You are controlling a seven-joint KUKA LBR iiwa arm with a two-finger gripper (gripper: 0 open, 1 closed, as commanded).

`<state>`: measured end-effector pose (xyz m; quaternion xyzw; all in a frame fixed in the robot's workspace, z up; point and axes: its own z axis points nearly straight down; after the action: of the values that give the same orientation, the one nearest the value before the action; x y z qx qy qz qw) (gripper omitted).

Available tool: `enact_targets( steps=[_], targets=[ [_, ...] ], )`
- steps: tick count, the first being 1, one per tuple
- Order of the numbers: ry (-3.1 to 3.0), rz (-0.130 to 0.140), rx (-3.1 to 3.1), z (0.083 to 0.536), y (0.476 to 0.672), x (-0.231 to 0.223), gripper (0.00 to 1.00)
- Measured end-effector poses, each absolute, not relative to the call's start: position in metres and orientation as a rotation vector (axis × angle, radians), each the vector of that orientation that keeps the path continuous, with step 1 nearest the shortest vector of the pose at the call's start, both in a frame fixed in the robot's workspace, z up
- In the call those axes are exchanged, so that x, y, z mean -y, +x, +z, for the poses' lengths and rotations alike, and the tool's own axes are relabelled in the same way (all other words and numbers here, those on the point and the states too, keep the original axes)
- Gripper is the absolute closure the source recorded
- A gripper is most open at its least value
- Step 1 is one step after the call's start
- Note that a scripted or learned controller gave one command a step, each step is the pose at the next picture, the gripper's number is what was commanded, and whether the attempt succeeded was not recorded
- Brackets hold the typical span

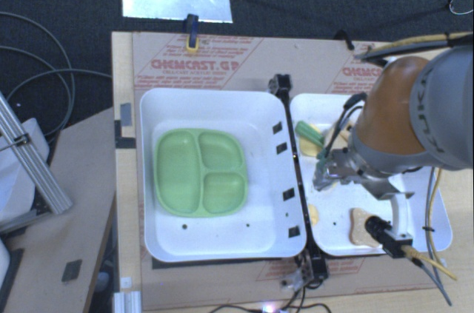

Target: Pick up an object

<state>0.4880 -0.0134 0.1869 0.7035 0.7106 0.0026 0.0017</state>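
Cardboard-lined bench (200, 64) at frame centre carries two white bins: the left bin (170, 234) holds a green divided plate (200, 172), while the right bin (326, 243), partly masked by the arm (404, 119), holds a green-yellow object (309, 132), a tan piece (361, 225), and the gripper (324, 177), finger state indeterminate.

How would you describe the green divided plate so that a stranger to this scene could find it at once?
Start with the two white bins side by side and take the left bin. The green divided plate lies flat on its floor, left of middle. It is pale green with three compartments, much larger than the small items in the right bin.
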Motion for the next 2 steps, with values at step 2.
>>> enact_targets(
  steps=[2],
  targets=[
    [2.214, 0.0, -2.231, 0.182, 0.486, -0.089, 1.0]
  ],
)
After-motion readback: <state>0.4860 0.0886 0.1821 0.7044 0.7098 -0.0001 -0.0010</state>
